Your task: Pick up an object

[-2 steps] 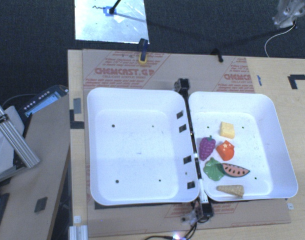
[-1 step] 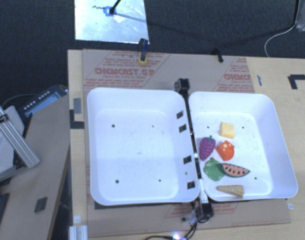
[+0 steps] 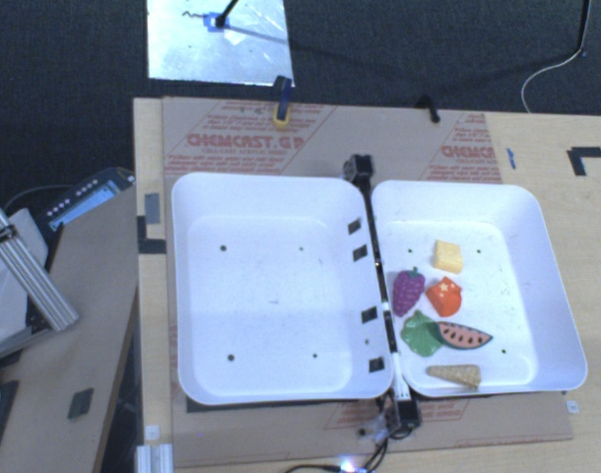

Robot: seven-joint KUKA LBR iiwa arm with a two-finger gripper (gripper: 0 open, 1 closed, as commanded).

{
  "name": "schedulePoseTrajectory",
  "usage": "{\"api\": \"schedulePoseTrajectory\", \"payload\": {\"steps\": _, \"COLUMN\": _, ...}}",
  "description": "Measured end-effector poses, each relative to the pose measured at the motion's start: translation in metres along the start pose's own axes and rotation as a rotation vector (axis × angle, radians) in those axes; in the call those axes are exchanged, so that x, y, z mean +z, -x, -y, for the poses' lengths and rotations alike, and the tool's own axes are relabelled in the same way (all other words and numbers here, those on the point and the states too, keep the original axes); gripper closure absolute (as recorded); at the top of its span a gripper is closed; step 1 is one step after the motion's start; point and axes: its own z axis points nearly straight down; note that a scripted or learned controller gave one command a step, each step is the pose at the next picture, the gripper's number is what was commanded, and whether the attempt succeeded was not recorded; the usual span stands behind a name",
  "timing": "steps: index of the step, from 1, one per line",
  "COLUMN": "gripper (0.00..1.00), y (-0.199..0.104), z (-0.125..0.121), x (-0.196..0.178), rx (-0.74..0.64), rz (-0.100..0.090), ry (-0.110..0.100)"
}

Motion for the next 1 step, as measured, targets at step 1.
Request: {"api": "schedulePoseTrajectory", "payload": {"steps": 1, "gripper": 1.00, "y": -0.0042, "z": 0.0001, "x": 0.1102, "rx": -0.004, "rz": -0.005, "ry": -0.011}}
